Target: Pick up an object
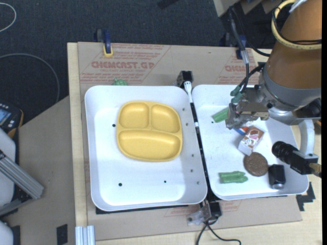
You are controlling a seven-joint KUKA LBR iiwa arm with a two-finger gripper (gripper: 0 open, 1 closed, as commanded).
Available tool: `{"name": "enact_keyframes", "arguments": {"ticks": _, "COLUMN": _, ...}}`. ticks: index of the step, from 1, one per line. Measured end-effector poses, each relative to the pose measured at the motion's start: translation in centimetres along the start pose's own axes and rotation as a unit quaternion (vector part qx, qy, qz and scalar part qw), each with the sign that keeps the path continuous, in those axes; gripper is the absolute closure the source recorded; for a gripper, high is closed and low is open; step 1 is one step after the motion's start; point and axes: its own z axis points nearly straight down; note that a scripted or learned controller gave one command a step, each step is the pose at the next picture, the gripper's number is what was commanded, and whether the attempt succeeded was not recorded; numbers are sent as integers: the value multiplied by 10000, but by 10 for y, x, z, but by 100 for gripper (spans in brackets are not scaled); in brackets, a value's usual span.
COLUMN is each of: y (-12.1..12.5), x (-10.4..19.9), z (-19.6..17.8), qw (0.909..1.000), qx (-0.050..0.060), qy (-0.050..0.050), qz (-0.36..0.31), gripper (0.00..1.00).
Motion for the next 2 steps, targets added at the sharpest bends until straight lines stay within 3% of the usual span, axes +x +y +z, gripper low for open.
{"name": "enact_keyframes", "arguments": {"ticks": 1, "y": -2, "x": 37, "z": 17, "qw": 10000, "qx": 76, "qy": -1, "qz": -13, "gripper": 100}}
{"name": "enact_keyframes", "arguments": {"ticks": 2, "y": 0, "x": 66, "z": -58, "qw": 10000, "qx": 9, "qy": 7, "qz": -17, "gripper": 100}}
